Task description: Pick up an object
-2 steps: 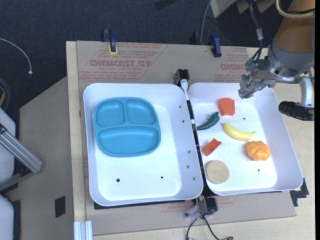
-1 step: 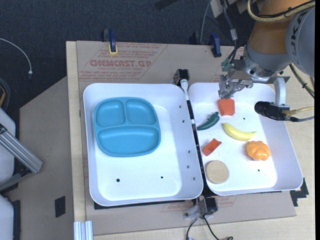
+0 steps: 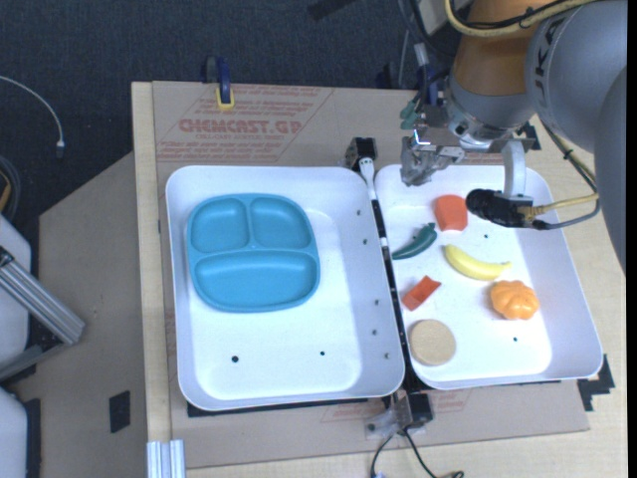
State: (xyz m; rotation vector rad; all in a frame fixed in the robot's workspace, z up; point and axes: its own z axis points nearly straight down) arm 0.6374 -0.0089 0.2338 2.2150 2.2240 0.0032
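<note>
- Brown board (image 3: 249, 122), printed with red letters, is laid under both bins; dark blue carpet (image 3: 100, 28) is seen around it from 9 to 12 o'clock.
- A blue and yellow clamp (image 3: 223, 80) is fixed on the board's 12 o'clock edge, and a metal rail (image 3: 40, 302) is seen at 8 o'clock, off the board.
- The left bin (image 3: 179, 267) and the right bin (image 3: 569, 297) are set with their inner rims touching.
- Bare white floor is left in the left bin at 6 o'clock, and in the right bin along its 3 o'clock wall.
- A blue divided plate (image 3: 254, 252) is held in the left bin, towards 11 o'clock.
- In the right bin six things are spread apart: a red cup (image 3: 450, 212), a green pepper (image 3: 416, 242), a banana (image 3: 476, 263), a red block (image 3: 422, 292), an orange fruit (image 3: 514, 300) and a tan disc (image 3: 433, 342).
- The gripper (image 3: 422, 172) is held over the right bin's 11 o'clock corner, the cup lying near it at 5 o'clock; whether it is open or closed cannot be told.
- The grey arm (image 3: 587, 58) is brought in from 2 o'clock.
</note>
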